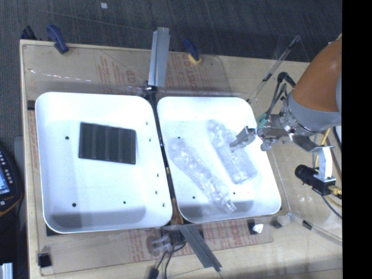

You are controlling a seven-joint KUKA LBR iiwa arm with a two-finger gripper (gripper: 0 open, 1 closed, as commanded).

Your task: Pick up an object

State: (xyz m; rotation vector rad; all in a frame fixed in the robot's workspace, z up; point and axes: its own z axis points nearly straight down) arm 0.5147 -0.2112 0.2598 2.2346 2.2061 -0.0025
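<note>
two clear plastic bottles are seen lying in the right bin, crossing the gripper; whether it is spread cannot be told. slick, round plastic could be squeezed out and dropped.

The robot arm is big and round, with a wide orange band and a smooth grey part under it. Thin black cables curl off it toward 12 o'clock. At 9 o'clock its end has small shiny silver metal bits and a tiny green spot.
</note>
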